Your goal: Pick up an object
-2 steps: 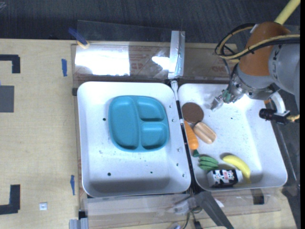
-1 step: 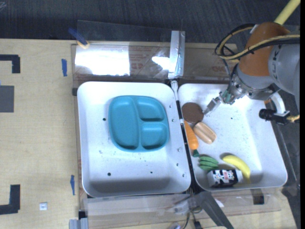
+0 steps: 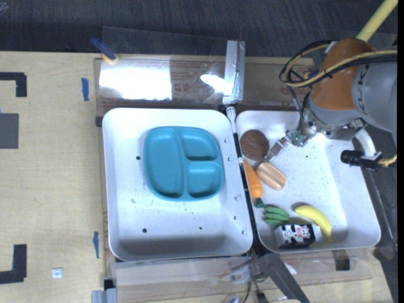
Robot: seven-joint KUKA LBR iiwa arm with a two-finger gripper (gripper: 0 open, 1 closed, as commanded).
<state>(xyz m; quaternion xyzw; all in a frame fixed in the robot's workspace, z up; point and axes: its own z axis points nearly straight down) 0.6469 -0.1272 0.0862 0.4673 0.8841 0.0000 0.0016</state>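
Note:
The right bin (image 3: 334, 182) holds several toy foods. A brown round piece (image 3: 254, 144) lies at its back left. In front of it sit a tan bread roll (image 3: 272, 175) and an orange carrot (image 3: 254, 182). Near the front lie a green vegetable (image 3: 275, 215), a yellow banana (image 3: 314, 218) and a black-and-white patterned item (image 3: 297, 234). My gripper (image 3: 291, 139) hangs over the back of this bin, just right of the brown piece and above the roll. Nothing shows in its grasp.
The left bin (image 3: 117, 169) holds a blue divided plate (image 3: 184, 163). A clear plastic sheet (image 3: 164, 74) lies behind the bins. The arm's grey body and orange band (image 3: 341, 74) with cables fill the back right. The bins share a wall (image 3: 243, 188).

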